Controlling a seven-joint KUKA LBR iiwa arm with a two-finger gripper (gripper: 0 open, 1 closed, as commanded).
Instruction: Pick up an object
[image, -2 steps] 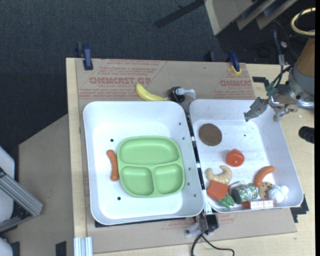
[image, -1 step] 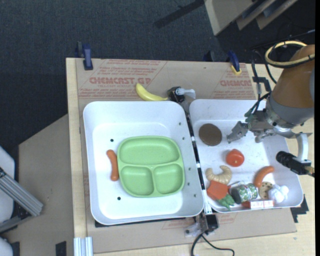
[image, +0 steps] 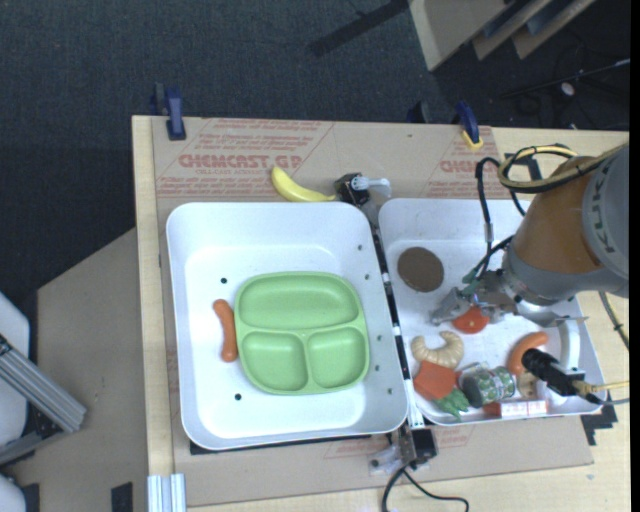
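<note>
My gripper (image: 462, 303) hangs low in the middle of the right bin (image: 445, 212), at the end of the grey arm with its orange band (image: 555, 235). A small red round piece (image: 471, 322) lies right under and against the gripper's tip. Whether it is held is unclear. A brown disc (image: 420, 268) lies to the upper left of the gripper. A beige curved piece (image: 441, 348), a red chunk (image: 434, 381), a green piece (image: 455, 402), a clear bottle (image: 490, 382) and an orange piece (image: 527, 351) crowd the bin's front.
The left bin (image: 200, 290) holds a green divided plate (image: 300, 330) and an orange sausage (image: 226, 330) beside it. A banana (image: 298, 188) lies on the bench behind the bins. Cables (image: 500, 180) loop above the right bin.
</note>
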